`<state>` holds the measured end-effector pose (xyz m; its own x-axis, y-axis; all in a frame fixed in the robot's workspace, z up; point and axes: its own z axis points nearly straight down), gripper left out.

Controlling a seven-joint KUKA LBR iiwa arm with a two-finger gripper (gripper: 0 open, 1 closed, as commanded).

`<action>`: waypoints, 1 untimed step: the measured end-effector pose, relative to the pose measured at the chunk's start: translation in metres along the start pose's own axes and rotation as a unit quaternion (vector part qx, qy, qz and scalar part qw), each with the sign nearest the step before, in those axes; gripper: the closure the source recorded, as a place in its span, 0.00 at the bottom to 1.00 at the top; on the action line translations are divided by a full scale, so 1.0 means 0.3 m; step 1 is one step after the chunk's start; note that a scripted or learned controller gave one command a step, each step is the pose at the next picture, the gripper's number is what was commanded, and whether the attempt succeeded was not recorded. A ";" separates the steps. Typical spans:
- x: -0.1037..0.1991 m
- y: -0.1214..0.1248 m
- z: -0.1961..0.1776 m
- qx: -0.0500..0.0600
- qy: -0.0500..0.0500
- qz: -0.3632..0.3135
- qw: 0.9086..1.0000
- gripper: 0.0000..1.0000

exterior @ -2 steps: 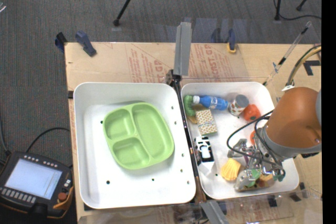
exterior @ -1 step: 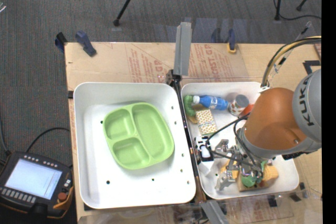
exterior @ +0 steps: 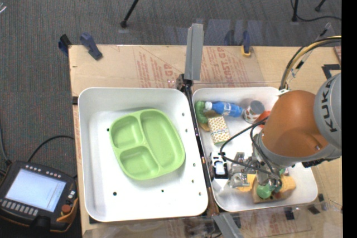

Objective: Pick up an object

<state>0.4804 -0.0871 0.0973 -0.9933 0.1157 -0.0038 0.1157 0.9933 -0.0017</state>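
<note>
- Camera view: gripper (exterior: 245, 171) low in right bin (exterior: 290, 92) clutter; finger state cannot tell.
- Blue bottle (exterior: 225, 108): likely light, rigid, slippery; grasp mid-body, across its width.

Two white bins (exterior: 89, 120) on bench (exterior: 128, 64)

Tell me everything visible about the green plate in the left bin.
The green plate is a light green, plastic-looking divided tray with rounded corners and three compartments: one long one along one side and two smaller ones beside it. It lies flat and right way up near the middle of the left bin, turned at a slant to the bin's walls. Nothing rests in it, and only the bin floor touches it.
</note>
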 end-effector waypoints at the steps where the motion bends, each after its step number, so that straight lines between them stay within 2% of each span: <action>1: 0.001 0.002 0.002 0.000 0.001 -0.001 1.000 0.00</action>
<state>0.4801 -0.0866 0.0968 -0.9934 0.1145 -0.0027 0.1145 0.9934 -0.0014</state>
